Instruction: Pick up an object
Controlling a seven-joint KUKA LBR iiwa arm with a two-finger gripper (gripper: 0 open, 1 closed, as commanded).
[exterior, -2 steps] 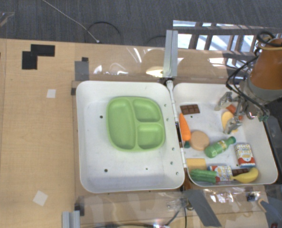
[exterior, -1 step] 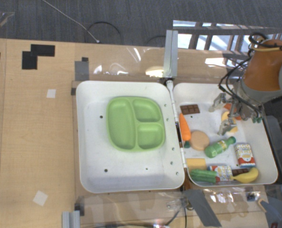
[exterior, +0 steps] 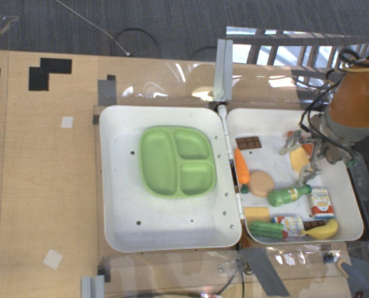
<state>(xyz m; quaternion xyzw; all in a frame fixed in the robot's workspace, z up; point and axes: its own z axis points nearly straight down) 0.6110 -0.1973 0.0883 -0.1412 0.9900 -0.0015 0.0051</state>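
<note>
The gripper (exterior: 300, 156) sits low in the right bin (exterior: 277, 126), fingers spread wide astride the yellow cheese wedge (exterior: 299, 159) at the bin's right side; grasp step under way, next calls for closing, then lifting straight up

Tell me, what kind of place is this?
Probably a robotics lab: a robot arm reaches over two white bins, one holding toy food like a banana, on a workbench with loose cables.

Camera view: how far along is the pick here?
Done: the claw is down in the right bin, around the yellow wedge. In hand: nothing visibly lifted; grip on the wedge unclear. Left: close, raise it. The green tray in the left bin sits apart.
</note>
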